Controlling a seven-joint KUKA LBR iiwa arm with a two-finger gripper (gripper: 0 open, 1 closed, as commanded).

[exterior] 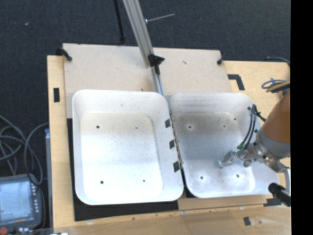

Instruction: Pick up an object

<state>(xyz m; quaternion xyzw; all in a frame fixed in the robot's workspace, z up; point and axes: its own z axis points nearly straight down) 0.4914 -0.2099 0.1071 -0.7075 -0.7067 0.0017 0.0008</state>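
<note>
Here the gripper (229, 161) hangs low over the right bin (210, 106), near its front right corner, on the worktop (112, 65). Its fingers look slightly parted, holding nothing. No object is discernible beside it.

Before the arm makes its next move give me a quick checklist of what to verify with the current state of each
1. End effector is over the right shallow white plastic bin: ok.
2. An object to pick is within reach in that bin: not ok, only small dark specks show on its floor.
3. An object sits between the fingers: not ok, nothing shows there.
4. Finger opening: cannot tell, too small and blurred.
5. Left shallow white plastic bin sits beside the right one: ok.
</note>
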